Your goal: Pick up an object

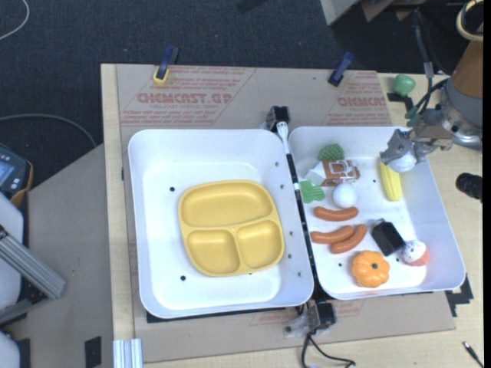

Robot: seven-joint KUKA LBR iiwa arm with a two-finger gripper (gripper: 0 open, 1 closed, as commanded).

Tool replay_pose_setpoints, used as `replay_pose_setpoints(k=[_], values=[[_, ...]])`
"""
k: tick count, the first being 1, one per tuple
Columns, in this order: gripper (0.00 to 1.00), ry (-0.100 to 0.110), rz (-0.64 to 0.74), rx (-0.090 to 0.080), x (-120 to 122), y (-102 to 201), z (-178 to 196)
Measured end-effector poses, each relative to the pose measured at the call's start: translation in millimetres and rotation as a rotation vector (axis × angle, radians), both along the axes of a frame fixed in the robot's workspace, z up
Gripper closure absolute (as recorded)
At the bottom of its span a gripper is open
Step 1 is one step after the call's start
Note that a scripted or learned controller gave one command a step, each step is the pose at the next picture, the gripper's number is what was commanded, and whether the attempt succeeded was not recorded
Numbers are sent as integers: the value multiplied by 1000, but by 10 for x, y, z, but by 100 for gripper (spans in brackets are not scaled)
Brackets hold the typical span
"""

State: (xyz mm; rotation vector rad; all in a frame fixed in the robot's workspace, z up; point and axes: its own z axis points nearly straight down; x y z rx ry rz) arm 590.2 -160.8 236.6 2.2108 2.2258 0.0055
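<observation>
— Two shallow white plastic bins: the left bin [153, 205] carries a smooth yellow three-compartment plate [230, 227], with bare floor all round it.

— And the right bin [437, 205]?

— Crowded. The gripper [399, 158] hangs at its far right edge, just above a ridged yellow toy corn cob [390, 181]; its grip state I cannot tell.

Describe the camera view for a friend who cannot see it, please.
A grey robot arm's gripper hangs over the top of a yellow corn cob in the right white bin, among toy sausages, a small pumpkin and a white ball. The left white bin holds a yellow divided plate.
</observation>
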Motion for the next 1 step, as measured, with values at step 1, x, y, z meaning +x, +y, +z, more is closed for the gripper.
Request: replay_pose_setpoints(k=[1], values=[[100, 1, -2, 0, 323, 390, -156]])
